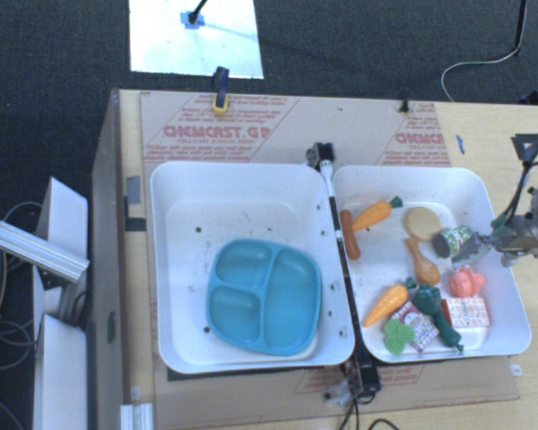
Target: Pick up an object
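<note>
The right bin [498, 206] holds several toy foods. These include a carrot [375, 214], a red sausage [349, 233], a tan cookie [421, 222], a small can [452, 240], a drumstick [420, 261], a second carrot [385, 305], broccoli [397, 337], a dark green vegetable [436, 317], a pink fruit [467, 282] and a white-and-red box [467, 312]. My gripper [486, 245] reaches in over the bin's right side. It sits just right of the can and above the pink fruit. Nothing is visibly held in it.
The left bin [175, 195] holds a blue divided plate [264, 296]. A black clamp bar [334, 206] runs between the two bins. Cables hang at the right edge [525, 173], and the cardboard-topped bench [242, 124] lies behind the bins.
</note>
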Motion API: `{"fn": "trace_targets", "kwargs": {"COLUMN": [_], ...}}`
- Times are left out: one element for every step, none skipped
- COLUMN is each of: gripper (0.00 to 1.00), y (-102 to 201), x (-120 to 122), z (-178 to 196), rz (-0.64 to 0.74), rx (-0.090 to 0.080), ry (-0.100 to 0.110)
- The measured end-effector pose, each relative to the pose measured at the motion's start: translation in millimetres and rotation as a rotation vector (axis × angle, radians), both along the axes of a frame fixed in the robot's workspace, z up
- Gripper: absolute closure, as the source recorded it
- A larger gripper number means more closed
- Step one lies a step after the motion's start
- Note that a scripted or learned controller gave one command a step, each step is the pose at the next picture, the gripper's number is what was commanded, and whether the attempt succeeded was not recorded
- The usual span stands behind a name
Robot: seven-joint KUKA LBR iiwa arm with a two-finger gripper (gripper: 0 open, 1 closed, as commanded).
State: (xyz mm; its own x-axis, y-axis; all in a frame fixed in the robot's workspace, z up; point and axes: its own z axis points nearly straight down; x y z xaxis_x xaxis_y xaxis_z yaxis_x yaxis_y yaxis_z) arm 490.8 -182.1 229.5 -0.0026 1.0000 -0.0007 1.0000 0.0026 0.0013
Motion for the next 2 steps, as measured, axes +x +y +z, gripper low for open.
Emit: {"fn": "trace_targets", "kwargs": {"gripper": [0.00, 0.00], "y": [39, 82], "x": [28, -3], "z": [-145, -145], "rz": [0.001, 0.000], "rx": [0.000, 0.001], "ry": [-0.002, -0.002]}}
